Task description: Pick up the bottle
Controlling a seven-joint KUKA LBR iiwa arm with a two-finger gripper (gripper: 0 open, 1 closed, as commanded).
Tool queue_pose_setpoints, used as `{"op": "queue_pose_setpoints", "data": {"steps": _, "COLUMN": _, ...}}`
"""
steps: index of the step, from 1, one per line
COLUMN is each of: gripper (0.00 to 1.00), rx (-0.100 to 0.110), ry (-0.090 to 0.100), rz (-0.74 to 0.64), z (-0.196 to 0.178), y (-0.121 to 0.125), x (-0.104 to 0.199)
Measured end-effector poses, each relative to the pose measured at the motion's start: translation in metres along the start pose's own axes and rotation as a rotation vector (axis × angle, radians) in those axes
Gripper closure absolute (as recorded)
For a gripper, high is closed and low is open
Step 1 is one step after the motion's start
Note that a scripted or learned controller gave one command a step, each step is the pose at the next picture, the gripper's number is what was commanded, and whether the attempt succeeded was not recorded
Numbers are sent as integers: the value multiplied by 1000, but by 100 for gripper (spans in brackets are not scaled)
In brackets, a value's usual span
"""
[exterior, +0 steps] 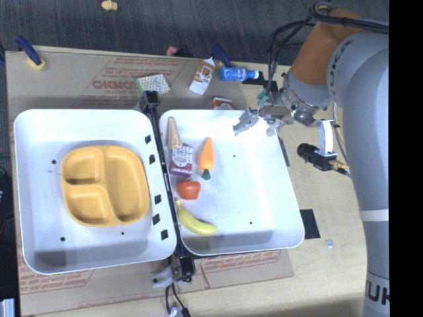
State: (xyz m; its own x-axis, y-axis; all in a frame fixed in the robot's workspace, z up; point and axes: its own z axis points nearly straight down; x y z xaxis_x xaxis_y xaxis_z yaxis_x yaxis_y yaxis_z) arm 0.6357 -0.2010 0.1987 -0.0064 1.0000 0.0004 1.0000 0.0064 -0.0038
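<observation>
The big grey robot arm with the orange band (357,78) is cut off by the right edge. The small blue plastic bottle (238,74) is partly hidden behind it.

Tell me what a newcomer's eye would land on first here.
The yellow three-compartment plastic plate in the left white bin stands out most. Next comes the row of toy food along the right white bin's left side: orange carrot, red tomato, yellow banana. The big grey arm's tool hovers over that bin's upper right corner.
</observation>
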Motion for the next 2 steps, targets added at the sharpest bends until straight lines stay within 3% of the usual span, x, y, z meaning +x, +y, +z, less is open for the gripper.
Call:
{"op": "queue_pose_setpoints", "data": {"steps": 1, "gripper": 100, "rx": 2, "ry": 0, "rz": -6, "z": -10, "y": 1, "x": 1}}
{"op": "queue_pose_setpoints", "data": {"steps": 2, "gripper": 100, "rx": 0, "ry": 0, "rz": -152, "z": 23, "y": -41, "x": -9}}
